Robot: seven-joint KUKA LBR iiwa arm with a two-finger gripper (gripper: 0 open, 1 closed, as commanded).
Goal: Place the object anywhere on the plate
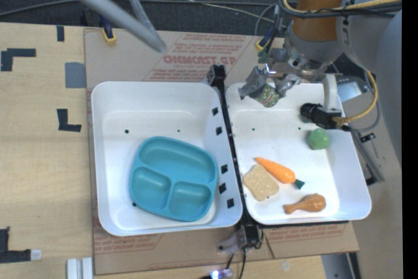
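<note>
Hovering over the right bin, end effector clamped on a green can, blue plate in the left bin.

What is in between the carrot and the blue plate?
In the camera view, the cracker lies just left of the carrot. Further left come the two bins' adjoining white walls with black clips, then the blue plate.

Teal plate in a white bin; orange carrot with green tip, tan cracker, golden-brown drumstick, green ball, green patterned can; light wood-grain counter.
</note>
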